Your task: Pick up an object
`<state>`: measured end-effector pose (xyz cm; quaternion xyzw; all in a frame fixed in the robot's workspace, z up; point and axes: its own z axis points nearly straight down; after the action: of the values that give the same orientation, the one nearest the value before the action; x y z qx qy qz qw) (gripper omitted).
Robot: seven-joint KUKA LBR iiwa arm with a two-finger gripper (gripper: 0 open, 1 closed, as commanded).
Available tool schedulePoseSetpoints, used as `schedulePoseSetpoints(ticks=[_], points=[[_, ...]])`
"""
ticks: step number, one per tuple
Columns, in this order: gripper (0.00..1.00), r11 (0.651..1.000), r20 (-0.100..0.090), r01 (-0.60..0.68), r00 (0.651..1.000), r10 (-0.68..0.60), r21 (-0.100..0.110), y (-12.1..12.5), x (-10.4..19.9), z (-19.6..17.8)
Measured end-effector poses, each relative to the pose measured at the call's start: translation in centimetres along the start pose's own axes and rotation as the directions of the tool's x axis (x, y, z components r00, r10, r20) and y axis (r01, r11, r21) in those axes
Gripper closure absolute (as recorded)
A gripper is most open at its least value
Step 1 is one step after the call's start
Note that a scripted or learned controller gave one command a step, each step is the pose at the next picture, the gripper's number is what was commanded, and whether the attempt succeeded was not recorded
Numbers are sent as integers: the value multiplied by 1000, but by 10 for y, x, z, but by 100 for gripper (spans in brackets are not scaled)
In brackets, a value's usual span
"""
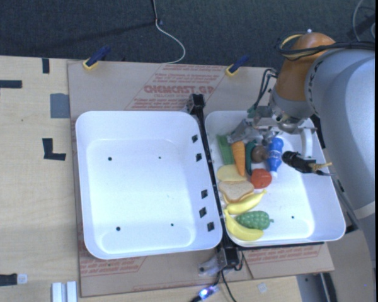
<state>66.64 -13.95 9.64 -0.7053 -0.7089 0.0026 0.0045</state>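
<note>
The left bin carries nothing, so the work lies in the right bin. Along that bin's left wall the toys sit crowded: a green piece, a carrot with its long axis running from the far edge toward the near edge, bread, 2 bananas and green grapes. The gripper hangs over the far end of this pile, beside a blue bottle, likely seeking a pick. Its closure cannot be told, and nothing visibly sits in its grasp.
</note>
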Motion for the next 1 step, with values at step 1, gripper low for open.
schedulePoseSetpoints(ticks=[1], points=[[100, 1000, 4, -1, 1000, 1, -9, 2, -2, -18]])
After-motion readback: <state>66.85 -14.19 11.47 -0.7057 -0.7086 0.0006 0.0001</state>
